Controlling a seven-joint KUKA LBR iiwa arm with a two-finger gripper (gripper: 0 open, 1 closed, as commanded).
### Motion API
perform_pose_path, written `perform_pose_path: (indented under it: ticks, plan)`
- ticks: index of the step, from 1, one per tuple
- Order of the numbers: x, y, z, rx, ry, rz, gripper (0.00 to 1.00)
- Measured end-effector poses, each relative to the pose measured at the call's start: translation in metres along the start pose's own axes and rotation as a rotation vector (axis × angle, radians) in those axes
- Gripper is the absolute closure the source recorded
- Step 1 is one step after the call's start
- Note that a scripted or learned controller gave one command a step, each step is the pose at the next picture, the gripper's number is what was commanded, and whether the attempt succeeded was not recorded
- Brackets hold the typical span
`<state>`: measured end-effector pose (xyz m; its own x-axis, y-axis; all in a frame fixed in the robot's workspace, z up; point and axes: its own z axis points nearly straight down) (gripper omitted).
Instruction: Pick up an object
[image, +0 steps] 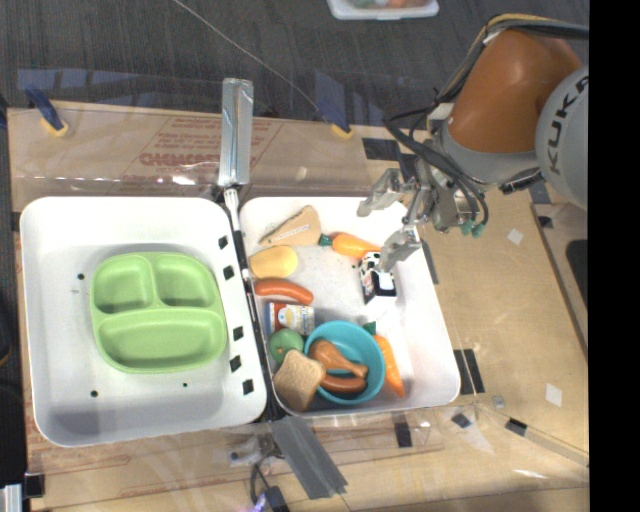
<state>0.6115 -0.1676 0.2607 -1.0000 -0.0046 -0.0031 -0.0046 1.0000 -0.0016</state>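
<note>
My gripper (389, 220) hangs open over the upper right part of the right bin (430, 340), with nothing between its fingers (375, 196). Just below its lower fingertip lies a small black-and-white toy (376, 279). To the gripper's left lie an orange vegetable (350, 243) and a tan sandwich wedge (293, 228). Further left and down I see a yellow potato-like piece (274, 262), a red sausage (284, 292), a small can (293, 318) and a green apple (284, 342). A blue bowl (366, 350) holds a brown food piece, with a bread slice (298, 380) and a carrot (391, 368) beside it.
The left bin (50, 250) holds a green divided plate (158, 310). A metal bar (236, 130) stands upright at the divider between the bins. The arm's orange band (505, 85) looms at the upper right over the brown bench (520, 330).
</note>
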Motion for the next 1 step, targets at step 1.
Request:
perform_pose_path:
  ticks: [1]
  plan:
    - [0.01, 0.024, 0.1554, -0.002, 0.006, 0.237, 0.0]
